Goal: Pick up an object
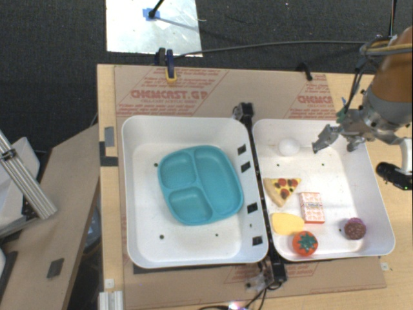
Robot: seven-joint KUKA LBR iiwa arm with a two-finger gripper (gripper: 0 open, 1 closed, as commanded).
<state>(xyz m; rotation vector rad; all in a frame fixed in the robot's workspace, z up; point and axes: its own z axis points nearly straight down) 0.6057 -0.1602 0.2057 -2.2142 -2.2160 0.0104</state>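
End effector (337, 139) hovers over the right bin (374, 179), beside white egg (289, 147).

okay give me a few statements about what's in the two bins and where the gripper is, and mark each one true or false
1. The blue plate lies in the left bin. True.
2. The pizza slice sits on the plate. False: it lies in the right bin.
3. The gripper hangs over the right bin's far part. True.
4. The tomato is between the gripper's fingers. False: it rests at the bin's near edge.
5. The white ball lies beside the tomato. False: it lies at the far end.
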